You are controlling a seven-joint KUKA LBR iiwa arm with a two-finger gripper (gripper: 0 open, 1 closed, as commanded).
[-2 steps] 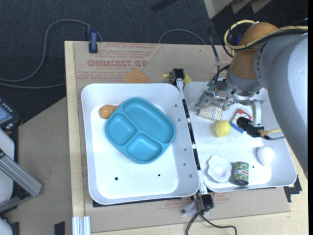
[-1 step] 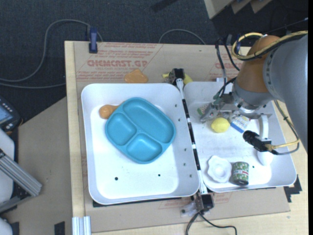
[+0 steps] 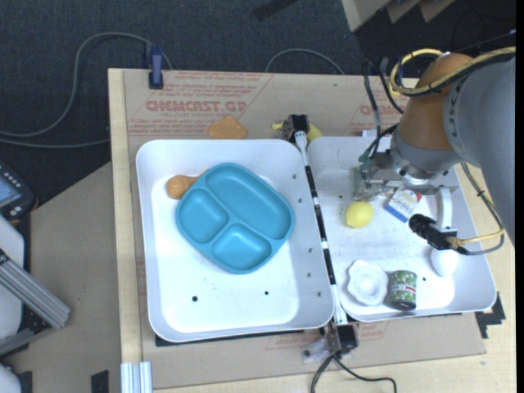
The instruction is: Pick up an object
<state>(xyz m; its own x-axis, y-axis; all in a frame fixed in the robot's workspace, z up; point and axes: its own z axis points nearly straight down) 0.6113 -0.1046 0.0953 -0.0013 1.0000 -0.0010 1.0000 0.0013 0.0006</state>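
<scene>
My gripper (image 3: 363, 188) hangs over the back half of the right bin (image 3: 467, 297), reaching in from the right. A small yellow ball-like fruit (image 3: 358, 214) lies just below and in front of it, close to the gripper tip; I cannot tell if they touch. A blue and white packet (image 3: 400, 206) lies right of the fruit, partly under the wrist. Near the front of the bin sit a white cup-shaped thing (image 3: 366, 282) and a green can (image 3: 402, 290) on its side. A small white object (image 3: 444, 263) rests at the right.
The left bin (image 3: 155, 285) holds a blue divided plate (image 3: 235, 217) with an orange round thing (image 3: 177, 187) at its back left edge. An orange piece (image 3: 227, 128) and a yellow-black item (image 3: 295, 126) lie on the bench behind the bins.
</scene>
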